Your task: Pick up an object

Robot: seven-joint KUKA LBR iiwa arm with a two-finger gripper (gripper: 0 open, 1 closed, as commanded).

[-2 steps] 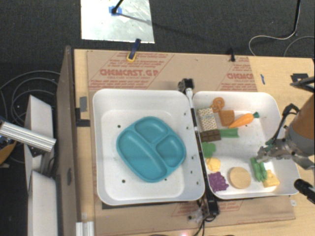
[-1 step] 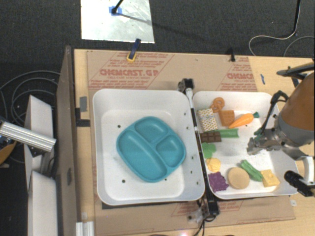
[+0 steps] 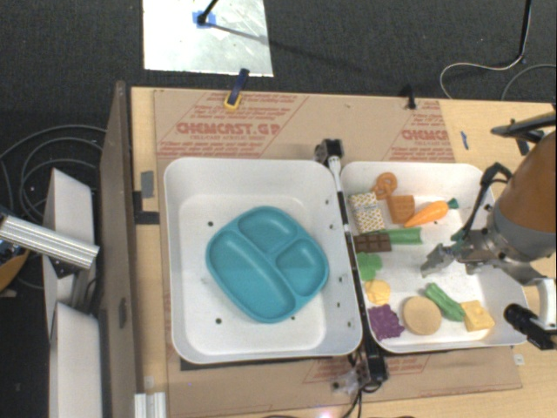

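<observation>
Right white bin [image 3: 409, 174] holds the toy food: orange plastic carrot [image 3: 426, 213], green rod-shaped piece [image 3: 404, 236] just left of the gripper, brown chocolate bar [image 3: 372, 243], tan round cookie [image 3: 422, 315], purple grape cluster [image 3: 385, 320], yellow cheese cube [image 3: 476, 315], green pickle [image 3: 445, 302]. Gripper [image 3: 432, 264] low over the bin's middle, nothing seen between its fingers; spread or pressed together, can't tell. Left white bin [image 3: 187, 233] carries a teal divided plastic plate [image 3: 266, 263].
</observation>
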